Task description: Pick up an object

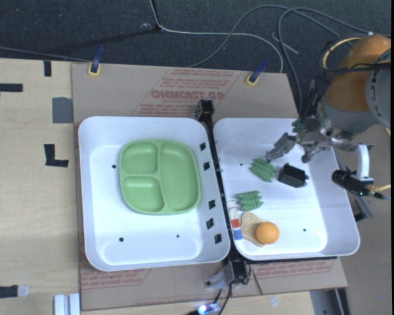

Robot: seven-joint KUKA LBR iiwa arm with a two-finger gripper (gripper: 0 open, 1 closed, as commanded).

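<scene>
So the desk (pixel 26 176) is covered by a cardboard sheet (pixel 184 90), clipped at the far edge, probably so the 2 bins get kept from sliding. The left bin (pixel 95 241) is taken up by a green divided plate (pixel 161 177), laid flat with its 3 compartments facing up.

Everything pickable is found in the right bin (pixel 328 235), which is used as the landmark here. Near its front wall an orange ball (pixel 267 233) is seen resting on a tan piece (pixel 251 227), just beside a green ridged item (pixel 248 199) towards the bin's middle. Another green item (pixel 263 170) and a small black object (pixel 292 175) are set further back, near each other.

The gripper (pixel 295 147) is hung over the back half of the right bin, fingers spread apart, nothing held between them. The black object and the back green item lie just below it, so 1 of those is likely being lined up.

Open floor is left along the right bin's right side, so room for a descent is fine. The divider wall between the bins is well apart from the gripper.
</scene>
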